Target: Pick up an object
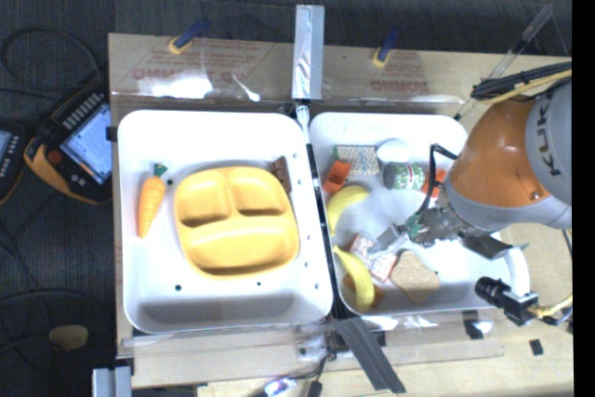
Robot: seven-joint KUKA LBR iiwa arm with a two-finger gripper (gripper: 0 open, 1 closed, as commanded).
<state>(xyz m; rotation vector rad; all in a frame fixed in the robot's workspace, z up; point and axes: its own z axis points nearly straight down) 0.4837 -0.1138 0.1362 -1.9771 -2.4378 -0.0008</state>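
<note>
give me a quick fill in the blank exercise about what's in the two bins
1. The yellow tray lies in the ____ bin.
2. The toy lying just left of the yellow tray is a ____.
3. The banana lies in the ____ bin.
4. The gripper hangs over the ____ bin.

Missing words: left; carrot; right; right

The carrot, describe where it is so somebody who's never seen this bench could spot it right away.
Look at the left bin of the two white bins. Most of it is taken up by a yellow divided tray; the carrot lies just left of that tray, beside the bin's left wall. It is the orange, tapered piece with a green top.
</note>
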